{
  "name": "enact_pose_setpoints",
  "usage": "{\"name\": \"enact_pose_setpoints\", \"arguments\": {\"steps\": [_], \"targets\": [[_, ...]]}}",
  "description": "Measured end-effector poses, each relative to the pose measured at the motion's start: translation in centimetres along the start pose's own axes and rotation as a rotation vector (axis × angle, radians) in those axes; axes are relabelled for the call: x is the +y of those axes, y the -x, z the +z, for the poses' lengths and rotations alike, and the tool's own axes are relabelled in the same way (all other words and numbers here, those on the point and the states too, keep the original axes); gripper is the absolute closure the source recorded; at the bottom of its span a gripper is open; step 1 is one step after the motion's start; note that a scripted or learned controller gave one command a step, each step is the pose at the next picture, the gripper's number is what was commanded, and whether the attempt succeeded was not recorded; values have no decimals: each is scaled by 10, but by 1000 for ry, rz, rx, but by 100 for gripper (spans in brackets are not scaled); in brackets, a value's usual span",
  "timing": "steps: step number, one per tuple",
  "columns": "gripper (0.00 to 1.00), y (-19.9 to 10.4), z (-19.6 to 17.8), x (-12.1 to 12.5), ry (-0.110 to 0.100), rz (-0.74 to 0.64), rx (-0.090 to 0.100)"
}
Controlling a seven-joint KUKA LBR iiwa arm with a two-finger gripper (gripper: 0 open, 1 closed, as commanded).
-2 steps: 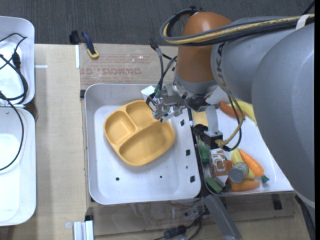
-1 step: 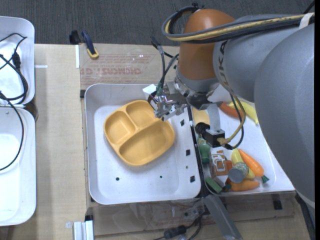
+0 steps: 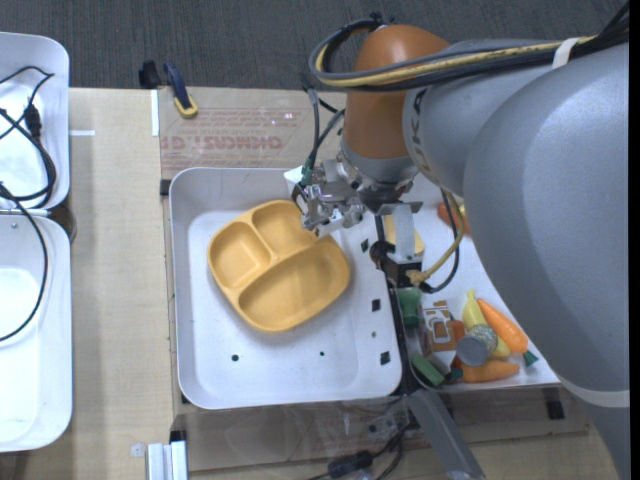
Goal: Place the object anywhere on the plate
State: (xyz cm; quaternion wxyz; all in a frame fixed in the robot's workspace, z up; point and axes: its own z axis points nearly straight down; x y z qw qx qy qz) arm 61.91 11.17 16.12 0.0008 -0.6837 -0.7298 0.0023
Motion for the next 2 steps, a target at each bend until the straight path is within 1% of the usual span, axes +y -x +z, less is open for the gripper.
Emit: {"name": "enact_pose_setpoints", "arguments": {"steps": [1, 2], "targets": [[100, 1, -8, 0, -2, 0, -2], [100, -23, -10, -12, 0, -74, 0]]}}
